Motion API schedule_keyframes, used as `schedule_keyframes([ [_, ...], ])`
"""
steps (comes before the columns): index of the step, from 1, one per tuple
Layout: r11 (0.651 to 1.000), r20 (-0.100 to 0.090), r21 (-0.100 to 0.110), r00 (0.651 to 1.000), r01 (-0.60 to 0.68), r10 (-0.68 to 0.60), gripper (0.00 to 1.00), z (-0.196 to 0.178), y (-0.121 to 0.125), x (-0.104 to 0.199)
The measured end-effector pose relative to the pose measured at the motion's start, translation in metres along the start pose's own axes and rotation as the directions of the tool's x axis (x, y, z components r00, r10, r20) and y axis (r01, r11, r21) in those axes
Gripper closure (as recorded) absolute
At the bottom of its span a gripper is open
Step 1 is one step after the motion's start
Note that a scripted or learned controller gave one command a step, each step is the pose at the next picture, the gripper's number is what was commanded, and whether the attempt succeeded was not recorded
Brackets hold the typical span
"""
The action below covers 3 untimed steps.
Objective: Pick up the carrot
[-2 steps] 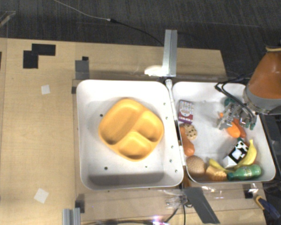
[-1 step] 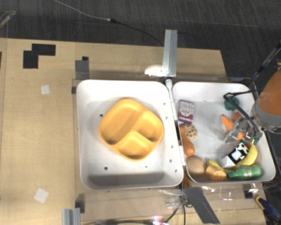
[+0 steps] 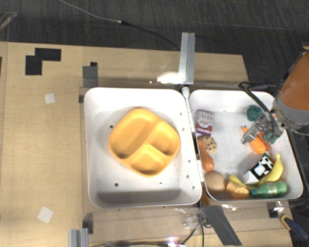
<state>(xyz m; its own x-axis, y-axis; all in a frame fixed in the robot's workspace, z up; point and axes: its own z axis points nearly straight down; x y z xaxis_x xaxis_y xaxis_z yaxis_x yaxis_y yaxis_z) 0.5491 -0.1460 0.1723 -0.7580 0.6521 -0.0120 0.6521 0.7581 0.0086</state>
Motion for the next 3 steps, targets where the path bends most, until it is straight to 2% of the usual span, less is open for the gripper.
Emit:
schedule_keyframes([
  [1,0.988,-0.007,0.006,0.988,-0.155,0.155,1.0,-0.016,-0.001,0.061],
  [2,1.0,-0.005,0.003,1.0,-0.026,0.026,1.0,-0.038,0.09,0.006],
  [3,0.929,-0.013,0.004,0.929,0.369,-0.369,1.0,0.07,0.05,-0.031],
])
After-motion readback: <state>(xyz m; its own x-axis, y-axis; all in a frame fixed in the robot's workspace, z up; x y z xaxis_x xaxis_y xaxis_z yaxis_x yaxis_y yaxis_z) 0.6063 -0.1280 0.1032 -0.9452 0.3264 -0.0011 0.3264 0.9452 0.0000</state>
